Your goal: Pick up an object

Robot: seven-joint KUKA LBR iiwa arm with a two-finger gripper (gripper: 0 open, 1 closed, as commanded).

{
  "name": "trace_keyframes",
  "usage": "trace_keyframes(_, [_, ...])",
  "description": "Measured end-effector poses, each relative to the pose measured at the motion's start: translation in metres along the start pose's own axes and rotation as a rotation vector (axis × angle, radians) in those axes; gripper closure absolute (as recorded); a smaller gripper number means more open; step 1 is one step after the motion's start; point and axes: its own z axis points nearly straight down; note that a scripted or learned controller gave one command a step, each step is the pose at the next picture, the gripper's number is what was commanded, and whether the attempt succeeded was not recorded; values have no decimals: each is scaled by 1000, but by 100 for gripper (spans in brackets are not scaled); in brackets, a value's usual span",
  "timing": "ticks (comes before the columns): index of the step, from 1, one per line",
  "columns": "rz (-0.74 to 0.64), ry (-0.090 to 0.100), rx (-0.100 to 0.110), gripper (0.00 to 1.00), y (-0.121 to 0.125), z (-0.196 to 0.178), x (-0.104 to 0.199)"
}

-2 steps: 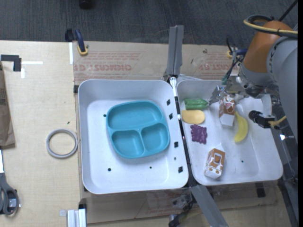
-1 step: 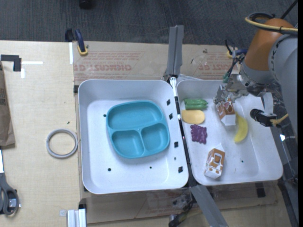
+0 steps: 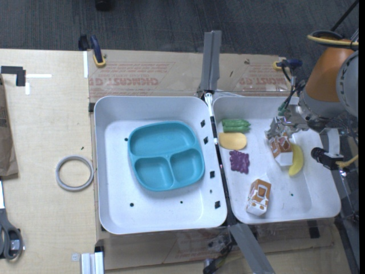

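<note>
The grasping step of the pick is being attempted, judging by how low the arm point(image 3: 336, 76) is being held over the right bin point(image 3: 319, 210). The gripper point(image 3: 279, 131) is being lowered toward the far half of that bin, just above a small carton point(image 3: 282, 150), which is taken to be the object being aimed at. The banana point(image 3: 296, 160) is lying just beside that carton, on the side toward the arm's base, so a clean closure is being made harder by the crowding.

Well off to the gripper's far side, across the divider, the left bin point(image 3: 114, 210) is being occupied by a blue divided plate point(image 3: 166, 155). Nearer the viewer from the gripper, a second carton point(image 3: 258, 197) is lying apart from the rest. Between the gripper and the divider, a green pepper point(image 3: 235, 124), a yellow lemon-like piece point(image 3: 232, 140) and purple grapes point(image 3: 239, 161) are lying in a loose column.

How far the gripper is spread cannot be told, and nothing is seen being lifted. Next, a firm closure on the carton alone is being called for, then a straight lift.
</note>
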Motion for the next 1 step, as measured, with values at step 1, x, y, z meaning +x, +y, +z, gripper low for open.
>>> trace_keyframes(1, [-106,2,2,100,-19,-127,51])
